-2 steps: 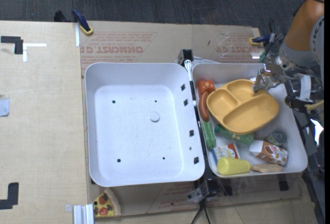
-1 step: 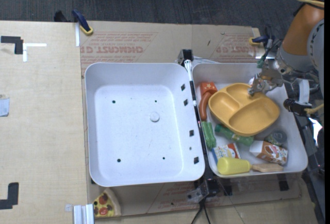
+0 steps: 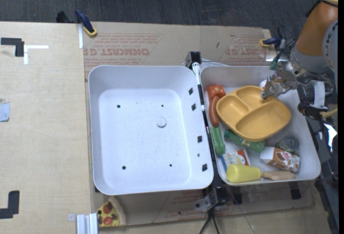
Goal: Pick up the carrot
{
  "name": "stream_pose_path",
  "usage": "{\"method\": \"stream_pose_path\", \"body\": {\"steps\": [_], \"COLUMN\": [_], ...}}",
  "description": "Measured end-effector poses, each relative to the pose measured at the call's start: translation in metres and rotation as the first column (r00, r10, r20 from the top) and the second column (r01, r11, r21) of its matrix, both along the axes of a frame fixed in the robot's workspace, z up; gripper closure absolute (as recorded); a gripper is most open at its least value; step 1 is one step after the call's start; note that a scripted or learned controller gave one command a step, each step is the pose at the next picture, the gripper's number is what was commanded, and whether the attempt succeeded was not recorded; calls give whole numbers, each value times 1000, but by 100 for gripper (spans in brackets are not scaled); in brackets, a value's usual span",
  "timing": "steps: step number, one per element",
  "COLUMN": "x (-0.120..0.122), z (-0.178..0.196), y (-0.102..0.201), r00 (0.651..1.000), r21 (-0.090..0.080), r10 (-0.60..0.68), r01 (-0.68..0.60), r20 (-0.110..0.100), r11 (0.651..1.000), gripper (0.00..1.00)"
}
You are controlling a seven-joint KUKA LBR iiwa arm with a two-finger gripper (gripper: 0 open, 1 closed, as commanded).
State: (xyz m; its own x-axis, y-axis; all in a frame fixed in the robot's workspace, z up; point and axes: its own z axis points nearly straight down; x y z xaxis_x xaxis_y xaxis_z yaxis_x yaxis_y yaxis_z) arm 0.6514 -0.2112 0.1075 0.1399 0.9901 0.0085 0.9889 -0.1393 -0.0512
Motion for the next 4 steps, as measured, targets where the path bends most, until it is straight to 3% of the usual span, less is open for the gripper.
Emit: {"method": "stream_pose_path", "body": {"steps": [1,2,3,4], "x": [0,-3,1,-28], "z": [9,-16,-15,-12], "y": [-1,-4,22,-5], "r00": [1000,992,917,884], "r21": [-2,1,-29,-18], "r10": [2,128,-397,-464], "r01": [-2,-128,398,465], "r20": [-3,2,27,53], "r11": [1000,992,917,885], "gripper": [100,100,100,100]}}
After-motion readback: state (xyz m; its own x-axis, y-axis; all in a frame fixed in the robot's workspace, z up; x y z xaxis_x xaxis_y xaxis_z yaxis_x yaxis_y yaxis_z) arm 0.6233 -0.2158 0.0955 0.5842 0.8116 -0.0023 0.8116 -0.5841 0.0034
